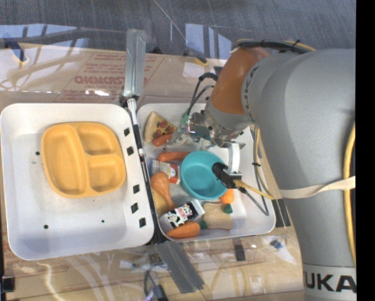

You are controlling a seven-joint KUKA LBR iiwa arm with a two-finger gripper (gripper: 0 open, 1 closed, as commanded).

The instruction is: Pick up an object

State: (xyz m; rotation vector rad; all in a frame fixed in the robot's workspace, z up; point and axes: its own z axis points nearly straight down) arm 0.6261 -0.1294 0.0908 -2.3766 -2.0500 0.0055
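Gripper (197, 128): low over the far part of the right bin (268, 213), just beside the toy pizza slice (157, 128) and above the teal bowl (199, 175). Whether it is spread or closed cannot be told, and nothing can be seen held.
Arm (300, 124): it reaches in from the right and bends down into the bin at the orange band, with the wrist pointing left.
Objects to pick: all but one lie crowded in the right bin. These are the pizza slice, an orange carrot-like piece (173, 157), the teal bowl, a toy drumstick (161, 190), a cow-patterned carton (182, 214), a carrot (185, 231) and a beige chunk (217, 217).
Left bin (24, 231): it holds a yellow divided tray (83, 157).
Hard to make out: the arm covers the right bin's right side, and a small packet (160, 167) is too small to read.
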